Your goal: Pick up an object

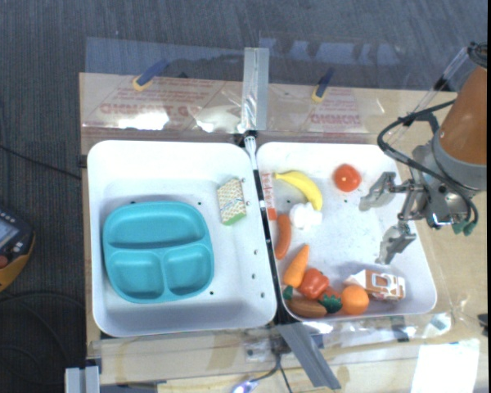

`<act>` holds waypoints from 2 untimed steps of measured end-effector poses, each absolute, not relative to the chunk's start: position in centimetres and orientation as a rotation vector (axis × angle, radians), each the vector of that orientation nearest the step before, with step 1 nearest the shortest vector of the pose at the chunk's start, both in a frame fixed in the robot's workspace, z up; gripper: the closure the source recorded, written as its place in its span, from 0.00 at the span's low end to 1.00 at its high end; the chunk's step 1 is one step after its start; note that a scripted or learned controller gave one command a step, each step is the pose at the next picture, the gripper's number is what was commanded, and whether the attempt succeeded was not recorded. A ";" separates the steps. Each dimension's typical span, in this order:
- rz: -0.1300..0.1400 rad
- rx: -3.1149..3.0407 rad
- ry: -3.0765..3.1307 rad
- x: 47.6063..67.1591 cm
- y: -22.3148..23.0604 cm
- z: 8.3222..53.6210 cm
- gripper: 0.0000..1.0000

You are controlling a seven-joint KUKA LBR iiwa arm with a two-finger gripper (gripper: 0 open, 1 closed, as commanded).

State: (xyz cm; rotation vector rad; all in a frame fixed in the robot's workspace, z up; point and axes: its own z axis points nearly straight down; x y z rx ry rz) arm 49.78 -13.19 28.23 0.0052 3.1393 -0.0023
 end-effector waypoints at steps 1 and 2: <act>-0.001 0.147 3.136 56.6 -10.5 15.3 0.00; -0.007 0.077 3.124 60.4 -9.9 9.1 0.00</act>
